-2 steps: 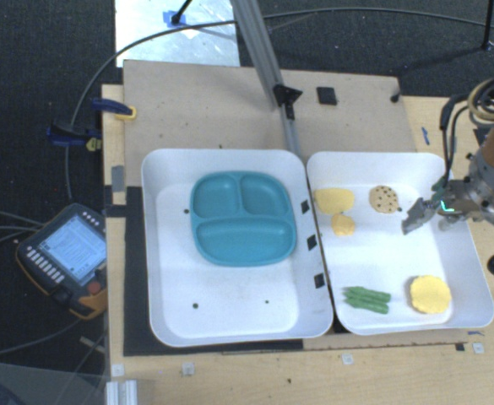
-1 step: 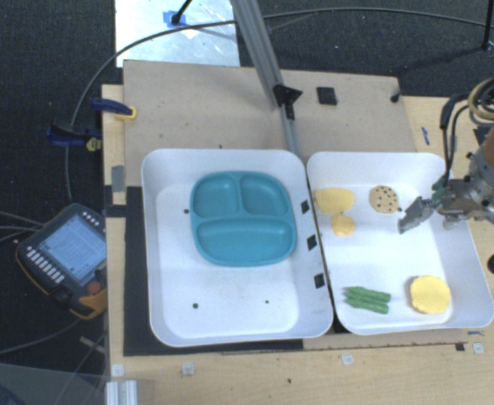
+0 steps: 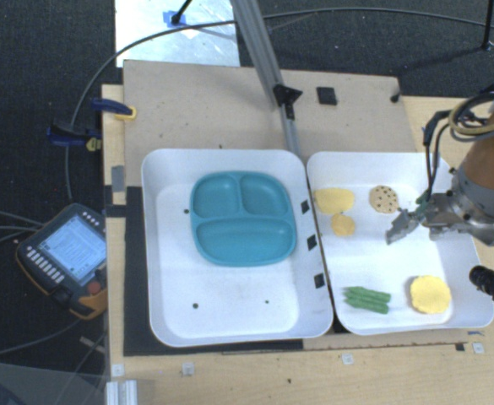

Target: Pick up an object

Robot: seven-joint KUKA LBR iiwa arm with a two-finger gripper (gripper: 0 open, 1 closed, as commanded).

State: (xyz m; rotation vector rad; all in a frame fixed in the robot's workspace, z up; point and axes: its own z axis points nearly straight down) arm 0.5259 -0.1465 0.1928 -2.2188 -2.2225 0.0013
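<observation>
Floor: was dark speckled carpet [image 3: 35, 49], seen at nine, twelve and three o'clock around the bench.
Bench top: was pale brown board [image 3: 204, 108], lying from centre toward twelve o'clock.
Bright patch: lay at eleven o'clock, a shiny pale sheet [image 3: 175, 24] with a small blue piece [image 3: 176, 18] on it.
Pole: was a grey bar [image 3: 259, 40] slanting from twelve o'clock down to a black bracket [image 3: 286, 96].
Cables: were thin grey lines [image 3: 86, 99] curving over the carpet at ten o'clock.
Clamps: were blue and yellow [image 3: 111, 108], gripping the board edge at ten o'clock.
Pendant: was a grey handheld unit with a lit screen [image 3: 67, 251], resting at eight o'clock.
Light: was even, brightest at eleven o'clock.
</observation>
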